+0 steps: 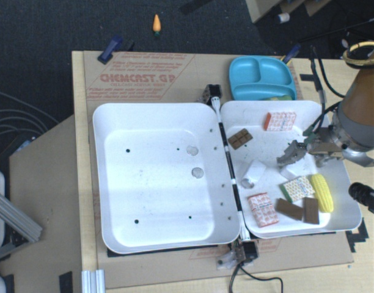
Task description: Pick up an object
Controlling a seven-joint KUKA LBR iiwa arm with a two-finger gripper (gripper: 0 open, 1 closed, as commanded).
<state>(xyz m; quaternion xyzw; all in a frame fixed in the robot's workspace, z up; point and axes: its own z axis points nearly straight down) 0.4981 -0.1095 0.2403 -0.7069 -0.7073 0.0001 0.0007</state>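
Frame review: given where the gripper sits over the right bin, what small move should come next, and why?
Probably a short descent with a slight shift toward the yellow corn: the gripper sits over bare bin floor, with nothing visibly between its fingers, and the corn lies just below-right of it.

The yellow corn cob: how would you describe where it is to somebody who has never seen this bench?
Look in the right white bin, near its right wall. The corn cob lies beside a green-patterned packet. It is the only yellow thing among brown blocks.

The pincer (291,153) hangs over the right bin (248,112), near a yellow corn cob (322,191).
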